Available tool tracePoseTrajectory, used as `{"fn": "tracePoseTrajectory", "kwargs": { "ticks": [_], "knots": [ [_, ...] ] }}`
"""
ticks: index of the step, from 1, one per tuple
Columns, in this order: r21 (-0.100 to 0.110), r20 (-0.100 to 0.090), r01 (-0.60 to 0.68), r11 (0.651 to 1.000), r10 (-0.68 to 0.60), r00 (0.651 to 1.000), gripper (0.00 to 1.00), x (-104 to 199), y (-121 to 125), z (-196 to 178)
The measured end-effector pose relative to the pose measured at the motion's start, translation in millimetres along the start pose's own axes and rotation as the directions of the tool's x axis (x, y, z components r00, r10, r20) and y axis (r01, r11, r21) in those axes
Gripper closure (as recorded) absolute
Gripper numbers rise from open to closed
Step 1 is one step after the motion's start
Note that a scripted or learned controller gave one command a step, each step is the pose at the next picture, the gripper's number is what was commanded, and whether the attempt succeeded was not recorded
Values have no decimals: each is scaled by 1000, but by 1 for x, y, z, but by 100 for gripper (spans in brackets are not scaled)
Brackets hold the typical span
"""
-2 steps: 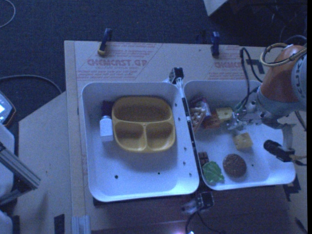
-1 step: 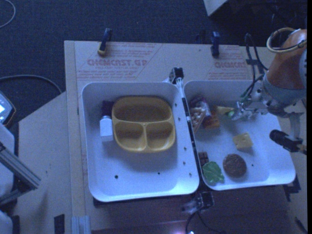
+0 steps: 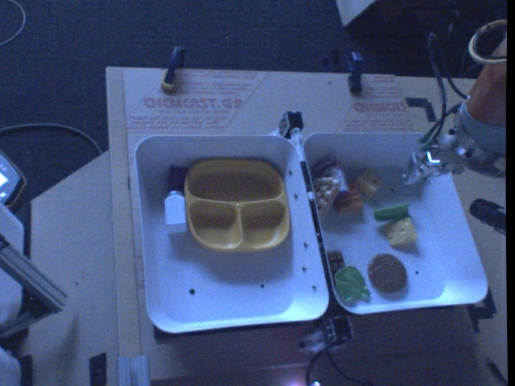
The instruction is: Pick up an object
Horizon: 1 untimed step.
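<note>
Near the right bin's (image 3: 451,292) far-right corner hovers the tool (image 3: 424,166), and I cannot tell its state. Closest candidate: a green stick (image 3: 391,212), lying flat mid-bin, beside a yellow wedge (image 3: 401,232). Best descend straight, straddle its narrow width, avoid the wedge. Smooth, slim, probably light.

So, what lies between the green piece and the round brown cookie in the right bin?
In the camera view, the yellow cheese wedge lies between the green piece and the round brown cookie.
</note>
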State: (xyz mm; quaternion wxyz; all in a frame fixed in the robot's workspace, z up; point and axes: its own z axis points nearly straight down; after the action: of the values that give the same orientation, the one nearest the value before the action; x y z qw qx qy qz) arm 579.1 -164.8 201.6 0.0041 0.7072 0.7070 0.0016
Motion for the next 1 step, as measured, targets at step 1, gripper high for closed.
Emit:
{"fn": "tracePoseTrajectory", "kwargs": {
  "ticks": [1],
  "knots": [
    [2,-1,1,1000,-1,1000,100,0,1,-25]
  ]
}}
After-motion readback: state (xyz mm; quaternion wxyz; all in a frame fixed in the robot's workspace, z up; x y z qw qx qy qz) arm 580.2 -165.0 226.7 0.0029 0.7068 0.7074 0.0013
